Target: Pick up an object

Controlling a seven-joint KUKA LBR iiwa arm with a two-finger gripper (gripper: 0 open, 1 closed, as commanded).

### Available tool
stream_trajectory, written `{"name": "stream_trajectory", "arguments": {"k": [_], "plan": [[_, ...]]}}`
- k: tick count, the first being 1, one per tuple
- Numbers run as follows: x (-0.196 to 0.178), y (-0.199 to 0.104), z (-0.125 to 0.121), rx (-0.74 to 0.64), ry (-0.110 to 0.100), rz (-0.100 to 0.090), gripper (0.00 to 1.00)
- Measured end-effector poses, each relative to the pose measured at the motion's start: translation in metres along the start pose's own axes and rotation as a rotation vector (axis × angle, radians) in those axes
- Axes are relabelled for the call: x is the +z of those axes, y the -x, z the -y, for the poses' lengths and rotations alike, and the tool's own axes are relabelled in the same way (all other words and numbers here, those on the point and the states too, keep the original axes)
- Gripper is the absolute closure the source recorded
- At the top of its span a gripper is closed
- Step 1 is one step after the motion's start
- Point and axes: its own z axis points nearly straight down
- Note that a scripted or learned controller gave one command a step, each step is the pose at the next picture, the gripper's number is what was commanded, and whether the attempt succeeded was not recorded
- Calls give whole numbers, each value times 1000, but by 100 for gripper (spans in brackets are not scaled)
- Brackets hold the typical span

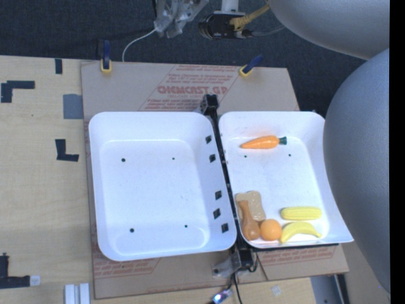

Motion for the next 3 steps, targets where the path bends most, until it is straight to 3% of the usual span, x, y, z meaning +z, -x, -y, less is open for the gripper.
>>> {"name": "stream_trajectory", "arguments": {"k": [3], "plan": [[-27, 0, 0, -2, -6, 6, 100]]}}
